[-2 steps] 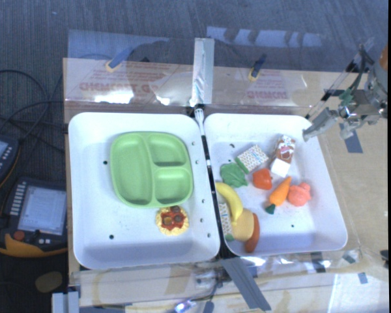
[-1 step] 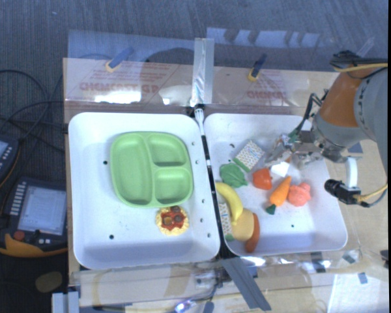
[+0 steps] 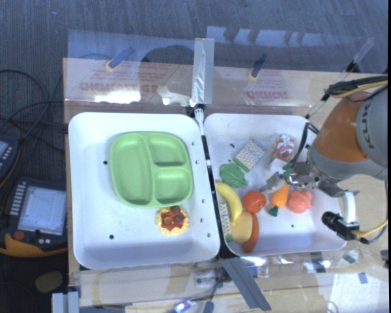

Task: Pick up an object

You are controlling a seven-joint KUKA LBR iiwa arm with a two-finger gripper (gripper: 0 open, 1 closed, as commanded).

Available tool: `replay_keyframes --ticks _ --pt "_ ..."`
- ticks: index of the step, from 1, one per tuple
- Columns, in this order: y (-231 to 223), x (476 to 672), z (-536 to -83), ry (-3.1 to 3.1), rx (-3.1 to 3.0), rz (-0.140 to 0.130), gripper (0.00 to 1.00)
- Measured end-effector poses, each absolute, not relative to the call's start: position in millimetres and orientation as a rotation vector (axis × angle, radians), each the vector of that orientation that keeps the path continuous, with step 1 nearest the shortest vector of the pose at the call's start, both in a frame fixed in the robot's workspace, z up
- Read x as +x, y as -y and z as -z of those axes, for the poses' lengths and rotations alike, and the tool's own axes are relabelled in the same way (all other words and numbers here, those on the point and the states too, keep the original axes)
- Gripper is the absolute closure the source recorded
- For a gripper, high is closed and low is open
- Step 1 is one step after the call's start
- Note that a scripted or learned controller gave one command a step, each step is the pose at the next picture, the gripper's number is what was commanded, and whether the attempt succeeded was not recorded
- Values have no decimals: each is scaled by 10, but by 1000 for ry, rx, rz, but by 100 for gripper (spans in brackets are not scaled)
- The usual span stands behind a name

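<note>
1. Dark grey carpet around the bench (image 3: pixel 352 285); cables and a teach pendant (image 3: pixel 36 214) on the floor at the view's left.
2. Two white bins side by side, clear panels standing behind them.
3. Left bin (image 3: pixel 85 240): green divided plate (image 3: pixel 151 168) near the middle, small toy pizza (image 3: pixel 172 219) just below it by the plate's lower edge.
4. Right bin (image 3: pixel 293 243): toy food clustered in the lower left and centre. Banana (image 3: pixel 231 201) along the left wall, green leafy piece (image 3: pixel 232 173) above it, checkered packet (image 3: pixel 249 154) further up, wrapped snack (image 3: pixel 285 147) near the top.
5. Red tomato (image 3: pixel 253 201) beside the banana; carrot (image 3: pixel 279 197) and orange-red fruit (image 3: pixel 300 201) just right of it.
6. Arm (image 3: pixel 352 142) reaches in from the right, orange band above the wrist; gripper (image 3: pixel 288 177) low over the right bin, right at the carrot and orange-red fruit.
7. Jaw state: cannot tell, blurred and crowded by toys. No object visibly between them.
</note>
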State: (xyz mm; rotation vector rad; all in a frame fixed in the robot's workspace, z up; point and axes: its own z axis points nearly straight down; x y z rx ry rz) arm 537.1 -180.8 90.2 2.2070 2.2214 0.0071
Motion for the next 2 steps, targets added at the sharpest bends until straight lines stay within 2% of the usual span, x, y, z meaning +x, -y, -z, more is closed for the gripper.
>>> replay_keyframes --ticks 1,2 --pt "1807 5385 -1003 -2220 2206 -12 100" --pt "1008 5788 -1864 -2095 2342 4 100"
